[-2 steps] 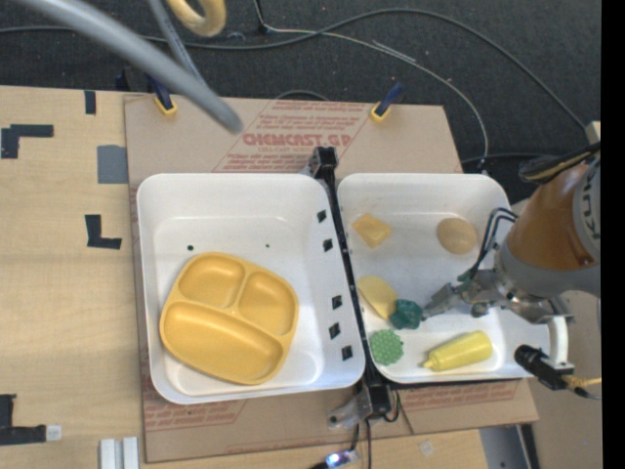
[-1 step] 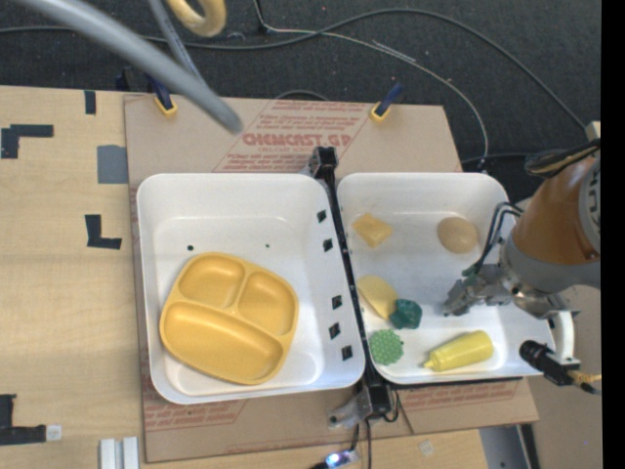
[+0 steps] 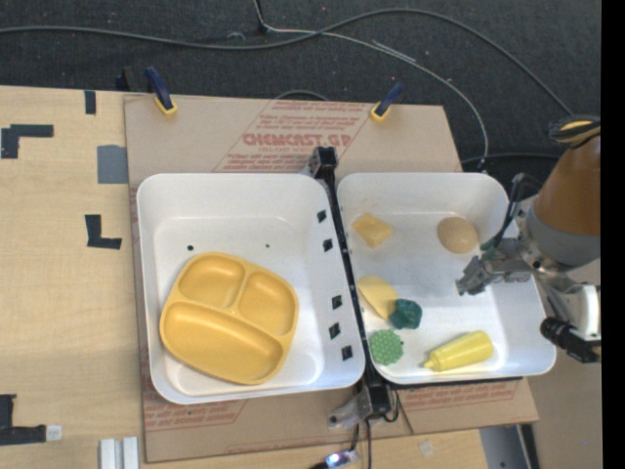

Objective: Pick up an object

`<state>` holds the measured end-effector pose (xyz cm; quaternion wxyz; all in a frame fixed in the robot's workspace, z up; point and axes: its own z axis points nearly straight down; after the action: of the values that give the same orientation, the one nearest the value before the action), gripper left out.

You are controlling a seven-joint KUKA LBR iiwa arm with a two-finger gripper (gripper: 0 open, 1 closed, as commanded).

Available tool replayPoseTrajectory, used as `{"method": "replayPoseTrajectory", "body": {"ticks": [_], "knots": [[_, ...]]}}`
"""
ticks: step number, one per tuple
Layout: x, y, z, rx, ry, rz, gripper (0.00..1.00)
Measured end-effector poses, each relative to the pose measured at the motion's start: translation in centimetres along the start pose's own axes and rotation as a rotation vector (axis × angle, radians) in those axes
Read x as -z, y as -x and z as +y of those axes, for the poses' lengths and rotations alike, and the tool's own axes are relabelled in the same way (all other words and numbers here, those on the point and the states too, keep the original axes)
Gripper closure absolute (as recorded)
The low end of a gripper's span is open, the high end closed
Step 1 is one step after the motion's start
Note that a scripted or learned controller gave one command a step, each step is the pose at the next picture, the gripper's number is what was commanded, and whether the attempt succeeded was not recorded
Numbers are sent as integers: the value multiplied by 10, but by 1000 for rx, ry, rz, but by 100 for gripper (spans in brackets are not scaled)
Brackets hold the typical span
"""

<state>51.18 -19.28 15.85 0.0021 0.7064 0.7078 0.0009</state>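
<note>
Right bin [image 3: 435, 279]: corn [image 3: 459, 350] and green ball [image 3: 386, 345] nearest, then teal lump [image 3: 406, 313] beside a yellow wedge [image 3: 376, 294], farthest a yellow chunk [image 3: 371, 230] and tan egg [image 3: 456, 234]. The gripper [image 3: 477, 278] hangs over this bin between corn and egg; open or closed, I cannot tell. Left bin [image 3: 225, 213]: a yellow plate [image 3: 229, 316].

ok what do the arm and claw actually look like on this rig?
The arm is thick and rounded, with a broad orange band and grey casing beneath it. The claw is small, angular, dark grey metal. A thin dark cable runs down the wrist to it. No markings are legible.
</note>
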Motion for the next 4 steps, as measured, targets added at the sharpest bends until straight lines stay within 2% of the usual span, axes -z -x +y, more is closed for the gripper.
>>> {"method": "replayPoseTrajectory", "body": {"ticks": [1, 2, 3, 4], "knots": [[63, 3, -1, 0, 1, -1, 100], [61, 2, -1, -1, -5, 2, 100], [53, -44, -2, 3, -6, 3, 100], [63, -100, -9, 5, -5, 3, 100]]}}
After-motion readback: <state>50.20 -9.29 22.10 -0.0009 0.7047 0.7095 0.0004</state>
